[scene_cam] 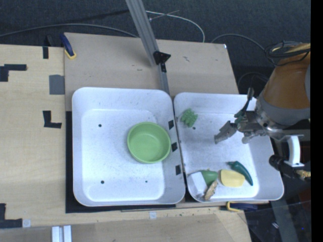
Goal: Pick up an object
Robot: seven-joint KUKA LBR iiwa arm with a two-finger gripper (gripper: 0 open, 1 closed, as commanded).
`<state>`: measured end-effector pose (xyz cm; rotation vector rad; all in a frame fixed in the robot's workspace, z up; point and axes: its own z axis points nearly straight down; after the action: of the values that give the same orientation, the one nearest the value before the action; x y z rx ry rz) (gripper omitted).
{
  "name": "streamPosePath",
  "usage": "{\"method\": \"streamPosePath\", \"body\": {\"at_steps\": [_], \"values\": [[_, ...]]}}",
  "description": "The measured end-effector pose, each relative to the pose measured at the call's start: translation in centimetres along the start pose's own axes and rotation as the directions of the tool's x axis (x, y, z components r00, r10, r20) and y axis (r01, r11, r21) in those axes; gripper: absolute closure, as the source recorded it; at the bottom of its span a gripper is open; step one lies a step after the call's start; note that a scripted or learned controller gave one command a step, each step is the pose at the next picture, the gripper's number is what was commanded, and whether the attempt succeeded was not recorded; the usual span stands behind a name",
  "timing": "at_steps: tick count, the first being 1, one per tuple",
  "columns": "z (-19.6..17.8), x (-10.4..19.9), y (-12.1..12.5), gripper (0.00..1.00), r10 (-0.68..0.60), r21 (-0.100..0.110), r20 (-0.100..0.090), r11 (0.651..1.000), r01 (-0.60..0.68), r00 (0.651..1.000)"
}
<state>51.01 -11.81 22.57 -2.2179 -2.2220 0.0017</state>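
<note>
Two shallow white bins are seen side by side on the bench, the left bin filling the centre-left of the frame and the right bin the centre-right. A green bowl is seen upright in the left bin, toward its right half.

In the right bin, a small green ridged piece lies near the upper left corner. Along the lower edge of that bin a cluster is found: a green cone-like object, a tan stick-like item just below it, a yellow object beside it to the right, and a dark teal curved object touching the yellow one at its upper right.

The arm, grey with an orange band, is seen entering from the right edge of the frame. The gripper is held over the middle of the right bin, above the cluster and well apart from it. The fingers are seen spread apart, one pointing to the lower left, and nothing is held between them.
</note>
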Motion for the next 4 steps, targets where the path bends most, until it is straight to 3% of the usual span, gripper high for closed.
{"method": "streamPosePath", "body": {"at_steps": [1,3,4], "values": [[0.0,0.0,0.0,0.00,0.000,0.000,0.000,1.000,0.000,1.000],[10.1,-0.3,-0.3,0.00,0.003,0.006,0.000,1.000,-0.003,1.000],[13.8,-0.3,-0.3,0.00,0.001,-0.002,0.002,1.000,-0.001,1.000]]}}
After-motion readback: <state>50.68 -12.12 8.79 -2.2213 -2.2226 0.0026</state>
